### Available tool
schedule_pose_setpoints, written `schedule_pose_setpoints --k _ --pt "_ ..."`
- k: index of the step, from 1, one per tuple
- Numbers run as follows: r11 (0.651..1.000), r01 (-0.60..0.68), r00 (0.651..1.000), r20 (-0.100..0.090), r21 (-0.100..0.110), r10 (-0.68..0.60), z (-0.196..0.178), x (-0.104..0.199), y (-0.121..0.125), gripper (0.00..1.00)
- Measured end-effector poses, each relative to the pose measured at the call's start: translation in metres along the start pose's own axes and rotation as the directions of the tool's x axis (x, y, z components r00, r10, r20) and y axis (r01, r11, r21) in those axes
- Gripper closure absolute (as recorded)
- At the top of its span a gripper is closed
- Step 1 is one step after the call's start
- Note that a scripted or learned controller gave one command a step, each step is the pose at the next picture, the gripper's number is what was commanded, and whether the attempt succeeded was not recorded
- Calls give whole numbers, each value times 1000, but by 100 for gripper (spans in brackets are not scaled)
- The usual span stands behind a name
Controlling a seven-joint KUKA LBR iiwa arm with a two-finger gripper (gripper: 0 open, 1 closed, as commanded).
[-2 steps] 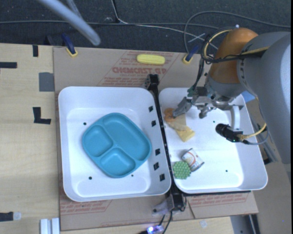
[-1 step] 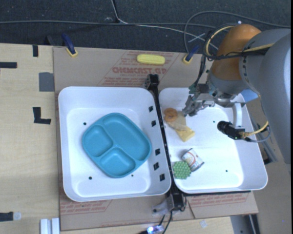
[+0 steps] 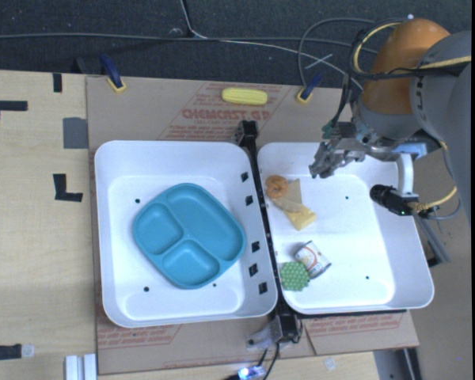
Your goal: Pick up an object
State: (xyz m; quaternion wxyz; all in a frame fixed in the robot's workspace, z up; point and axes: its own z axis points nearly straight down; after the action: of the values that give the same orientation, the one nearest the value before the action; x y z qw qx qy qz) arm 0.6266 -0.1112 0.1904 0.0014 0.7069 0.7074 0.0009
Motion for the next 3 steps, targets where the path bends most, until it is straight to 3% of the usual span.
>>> schedule_pose_setpoints --k 1,2,3 --pt "1000 1 1000 0 -3 -1 -62 1 7 100" --pt "1000 1 1000 0 0 -1 -102 2 8 100" --pt "1000 4 1000 -1 7 -4 -82 58 -11 100"
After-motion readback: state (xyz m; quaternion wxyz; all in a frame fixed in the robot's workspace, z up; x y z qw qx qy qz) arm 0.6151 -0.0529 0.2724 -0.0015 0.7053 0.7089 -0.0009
